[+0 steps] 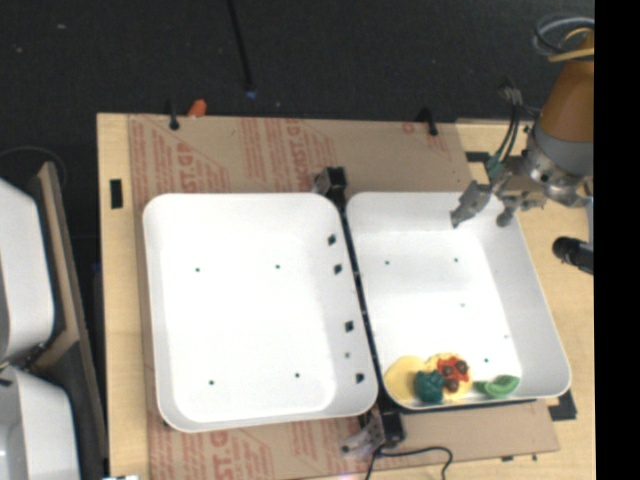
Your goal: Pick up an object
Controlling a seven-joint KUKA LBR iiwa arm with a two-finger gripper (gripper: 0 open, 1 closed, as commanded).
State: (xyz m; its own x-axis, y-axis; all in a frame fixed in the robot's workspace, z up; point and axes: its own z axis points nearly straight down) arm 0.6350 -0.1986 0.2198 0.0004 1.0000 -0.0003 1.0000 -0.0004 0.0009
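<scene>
Right now my gripper [484,206] hangs over the far right corner of the right bin [420,308], jaws spread apart and holding nothing. The objects sit at the opposite end: a small cluster [445,378] of yellow, red, teal and green pieces huddled against the near wall of that same bin. So from the jaws, the target lies well apart, toward the camera. I judge the left bin [250,308] irrelevant here.

Single fixed camera above the bench [300,138], angled down from 6 o'clock; both bins in frame; arm [565,128] enters at 3 o'clock.
</scene>
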